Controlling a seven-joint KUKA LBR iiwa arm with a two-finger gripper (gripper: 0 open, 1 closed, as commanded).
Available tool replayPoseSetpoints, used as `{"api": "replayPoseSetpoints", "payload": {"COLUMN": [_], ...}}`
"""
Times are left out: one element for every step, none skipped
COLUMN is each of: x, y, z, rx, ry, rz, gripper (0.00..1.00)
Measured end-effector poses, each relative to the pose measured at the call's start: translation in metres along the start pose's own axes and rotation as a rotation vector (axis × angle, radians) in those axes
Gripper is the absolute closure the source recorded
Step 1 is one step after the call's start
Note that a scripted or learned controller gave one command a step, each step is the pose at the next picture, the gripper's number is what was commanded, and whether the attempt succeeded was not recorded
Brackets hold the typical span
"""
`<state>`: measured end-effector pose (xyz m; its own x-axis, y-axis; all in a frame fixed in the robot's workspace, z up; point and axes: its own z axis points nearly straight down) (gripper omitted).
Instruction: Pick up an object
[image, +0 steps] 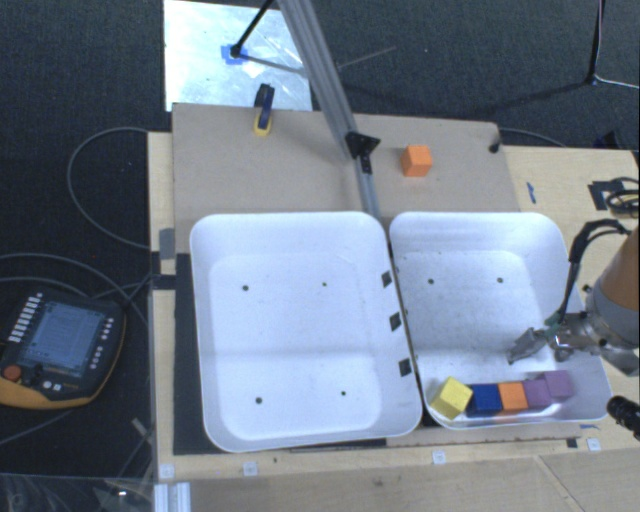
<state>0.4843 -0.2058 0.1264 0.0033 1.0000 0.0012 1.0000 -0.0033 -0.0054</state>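
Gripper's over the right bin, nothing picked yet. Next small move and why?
Probably shift the gripper toward the near edge of the right bin, then descend. The yellow block, blue block, orange block and purple block sit in a row along that edge, and the gripper sits just above the row, not over any block. The purple block looks closest.
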Motion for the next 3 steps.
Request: {"api": "replayPoseSetpoints", "payload": {"x": [-0.008,0.048,0.029], "y": [0.074,0.128,0.108], "z": [0.002,0.011,-0.142], "rx": [-0.013,-0.012,-0.016], "ry": [-0.004,0.000,-0.005], "rz": [-0.011,-0.016,-0.006], "gripper": [0.00,0.00,0.00]}}
